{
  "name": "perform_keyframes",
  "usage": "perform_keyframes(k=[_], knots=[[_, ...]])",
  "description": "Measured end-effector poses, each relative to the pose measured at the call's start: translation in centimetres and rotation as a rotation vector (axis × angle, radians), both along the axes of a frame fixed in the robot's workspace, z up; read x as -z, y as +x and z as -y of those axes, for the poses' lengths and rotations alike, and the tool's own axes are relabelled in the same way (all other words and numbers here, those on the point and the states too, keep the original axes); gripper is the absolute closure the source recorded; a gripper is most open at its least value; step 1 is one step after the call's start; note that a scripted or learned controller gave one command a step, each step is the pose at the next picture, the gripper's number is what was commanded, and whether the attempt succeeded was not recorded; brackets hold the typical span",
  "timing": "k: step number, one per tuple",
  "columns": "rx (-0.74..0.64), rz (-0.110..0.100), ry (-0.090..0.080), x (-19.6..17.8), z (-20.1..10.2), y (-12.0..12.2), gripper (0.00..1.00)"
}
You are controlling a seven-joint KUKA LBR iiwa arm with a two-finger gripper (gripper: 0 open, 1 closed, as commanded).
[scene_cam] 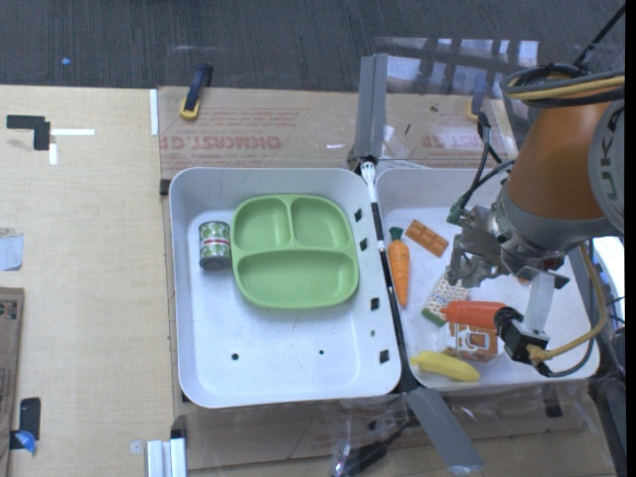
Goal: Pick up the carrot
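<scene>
The carrot (398, 269), orange with a green top, lies lengthwise against the left wall of the right bin (574, 318). My gripper (465, 269) hangs over the middle of that bin, to the right of the carrot and apart from it. It stands just above a small patterned box (440, 301) and a red-orange item (475, 312). Nothing is visibly held.
An orange ridged piece (427, 237) lies behind the carrot, and a banana (447, 367) and a small carton (473, 342) sit at the bin's front. The left bin (288, 361) holds a green divided plate (295, 250) and a small can (214, 243).
</scene>
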State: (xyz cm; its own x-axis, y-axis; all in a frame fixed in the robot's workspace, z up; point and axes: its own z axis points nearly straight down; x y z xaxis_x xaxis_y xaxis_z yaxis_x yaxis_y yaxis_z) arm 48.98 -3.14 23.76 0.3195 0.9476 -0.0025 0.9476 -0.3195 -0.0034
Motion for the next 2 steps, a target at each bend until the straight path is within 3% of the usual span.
perform_keyframes(k=[1,2], knots=[[-0.083,0.000,0.001,4.7,-3.3,-1.3,1.00],[-0.094,0.001,0.000,-0.3,-3.8,-0.3,1.00]])
